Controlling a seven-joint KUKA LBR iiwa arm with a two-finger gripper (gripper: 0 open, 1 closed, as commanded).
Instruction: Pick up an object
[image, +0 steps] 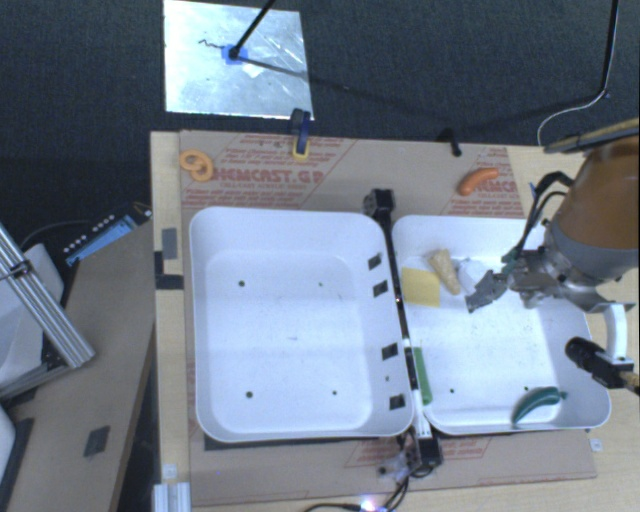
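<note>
- Starting at the left, I'm looking at the left bin (290, 320), its white floor sitting bare under the camera.
- Moving across the divider (398, 330), I'm coming into the right bin (500, 390), and this is where my candidates are lying.
- First up is the yellow wedge (421, 287), resting flat near the bin's left wall, touching or nearly touching the pale ridged piece (445, 271) just beside it.
- I'm judging the wedge as light and probably soft like foam or toy food, with flat faces that should give my fingers good purchase; I'd be taking it across its two long sides.
- The pale ridged piece is looking small and irregular, so it's likelier to roll or slip out.
- Now my pincer (487, 290) is hanging just right of that pair, tilted down toward the bin floor; its fingers are looking spread a little, with nothing between them.
- Down at the near right corner the green curved object (538, 402) is lying against the rim, well apart from me; it's looking slick and narrow, and the wall is crowding it.
- I'm reckoning the wedge is my best bet, being nearest and flattest.
</note>
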